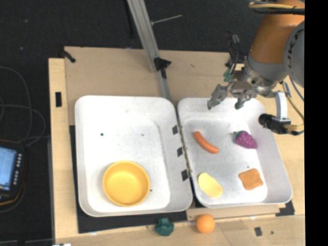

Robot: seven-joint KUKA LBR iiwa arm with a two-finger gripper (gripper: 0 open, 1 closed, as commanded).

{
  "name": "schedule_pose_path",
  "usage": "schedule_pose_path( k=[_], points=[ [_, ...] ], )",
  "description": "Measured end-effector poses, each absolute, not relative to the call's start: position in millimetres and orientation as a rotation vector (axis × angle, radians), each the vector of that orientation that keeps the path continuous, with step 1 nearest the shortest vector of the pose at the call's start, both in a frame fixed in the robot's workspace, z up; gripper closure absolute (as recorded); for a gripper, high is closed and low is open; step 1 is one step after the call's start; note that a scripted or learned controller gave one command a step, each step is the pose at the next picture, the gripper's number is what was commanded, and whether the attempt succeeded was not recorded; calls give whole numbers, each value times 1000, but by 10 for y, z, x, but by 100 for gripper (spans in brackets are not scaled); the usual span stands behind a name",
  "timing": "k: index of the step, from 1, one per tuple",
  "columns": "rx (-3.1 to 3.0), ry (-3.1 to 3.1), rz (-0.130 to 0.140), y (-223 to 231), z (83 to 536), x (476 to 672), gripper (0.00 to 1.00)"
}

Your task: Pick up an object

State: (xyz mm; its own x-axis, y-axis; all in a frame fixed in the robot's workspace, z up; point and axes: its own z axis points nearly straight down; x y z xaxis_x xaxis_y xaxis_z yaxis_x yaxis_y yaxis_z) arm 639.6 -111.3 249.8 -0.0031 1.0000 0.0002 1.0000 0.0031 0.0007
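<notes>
My gripper [225, 103] hangs open over the far edge of the right bin [271, 152], with nothing between its two dark fingers. In that bin lie an orange sausage-shaped piece [205, 142] near the middle, a purple grape bunch [245, 139] to its right, a pale yellow piece [210, 184] at the front left and a brown square piece [250, 179] at the front right. The sausage piece lies in front of the gripper and a little to its left. A yellow bowl [126, 183] sits in the left bin [123, 122] at the front.
A grey metal pole [146, 37] slants up from between the bins at the back. An orange ball [205, 223] and a small green object [164, 226] lie on the bench in front of the bins. A black handheld screen [9, 173] sits off the bench at left.
</notes>
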Motion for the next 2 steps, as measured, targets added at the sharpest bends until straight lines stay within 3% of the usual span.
schedule_pose_path(
  k=[1, 2],
  points=[
    [2218, 2225, 1, -1113, 2498, 6396, 0],
    [2223, 2222, -7, -1184, 1898, 6340, 0]
  ],
)
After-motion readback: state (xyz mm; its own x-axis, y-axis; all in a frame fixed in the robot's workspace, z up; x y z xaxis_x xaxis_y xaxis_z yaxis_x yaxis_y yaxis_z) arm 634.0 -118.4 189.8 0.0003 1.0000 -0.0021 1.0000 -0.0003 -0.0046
